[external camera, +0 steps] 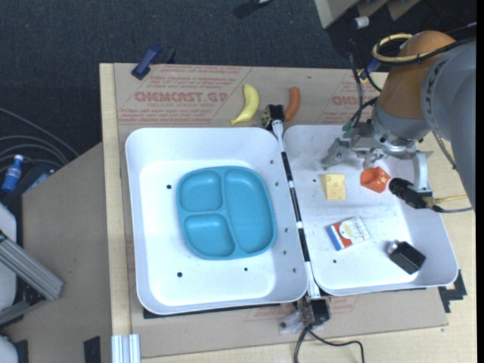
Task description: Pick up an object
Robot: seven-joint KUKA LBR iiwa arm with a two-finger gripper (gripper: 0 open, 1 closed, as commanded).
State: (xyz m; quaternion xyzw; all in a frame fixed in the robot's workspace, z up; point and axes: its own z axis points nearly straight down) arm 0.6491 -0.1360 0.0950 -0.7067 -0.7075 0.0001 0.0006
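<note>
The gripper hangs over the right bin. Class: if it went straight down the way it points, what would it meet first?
Probably bare bin floor. The gripper points down near the bin's far edge, above the yellow cheese piece and left of the red object. Depth is unclear.

Grey arm (454,89), orange wrist band

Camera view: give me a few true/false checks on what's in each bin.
1. The blue divided plate lies in the left bin. True.
2. The yellow cheese piece lies in the left bin. False: it is in the right bin.
3. The banana lies outside both bins, on the bench behind them. True.
4. The black block lies on the blue plate. False: it is near the right bin's front corner.
5. The end effector hangs over the right bin. True.
</note>
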